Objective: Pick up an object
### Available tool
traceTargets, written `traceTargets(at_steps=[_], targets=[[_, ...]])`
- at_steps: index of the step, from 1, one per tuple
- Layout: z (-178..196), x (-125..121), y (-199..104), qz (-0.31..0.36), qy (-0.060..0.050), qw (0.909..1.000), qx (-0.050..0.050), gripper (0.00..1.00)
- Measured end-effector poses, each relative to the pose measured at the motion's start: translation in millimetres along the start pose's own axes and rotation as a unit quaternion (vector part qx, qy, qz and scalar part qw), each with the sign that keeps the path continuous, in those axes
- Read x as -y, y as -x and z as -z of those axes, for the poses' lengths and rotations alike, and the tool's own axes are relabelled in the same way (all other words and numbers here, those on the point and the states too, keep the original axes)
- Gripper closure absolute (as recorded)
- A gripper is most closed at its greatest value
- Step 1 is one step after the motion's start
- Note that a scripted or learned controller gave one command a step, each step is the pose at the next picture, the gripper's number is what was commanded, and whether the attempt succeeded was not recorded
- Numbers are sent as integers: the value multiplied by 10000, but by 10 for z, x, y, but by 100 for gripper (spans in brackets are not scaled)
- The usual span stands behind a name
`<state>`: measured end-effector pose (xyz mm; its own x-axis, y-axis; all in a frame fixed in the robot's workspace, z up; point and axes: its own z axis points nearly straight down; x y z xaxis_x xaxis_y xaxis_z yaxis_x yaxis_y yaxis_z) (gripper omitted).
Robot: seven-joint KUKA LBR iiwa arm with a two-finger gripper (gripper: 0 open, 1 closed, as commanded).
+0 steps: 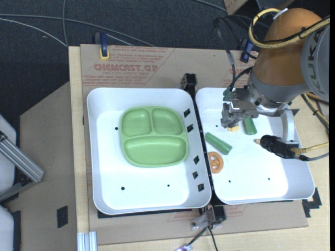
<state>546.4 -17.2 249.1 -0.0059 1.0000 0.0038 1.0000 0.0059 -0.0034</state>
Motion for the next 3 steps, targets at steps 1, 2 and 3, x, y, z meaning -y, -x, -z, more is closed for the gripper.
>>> traceTargets(at_steps=[1,2,3], targets=[[-92,280,-483,-3,-10,10000,3,100],[-211,445,-912,-4,-10,10000,6,100],[-205,437,-885,-28,1,10000,13,0]])
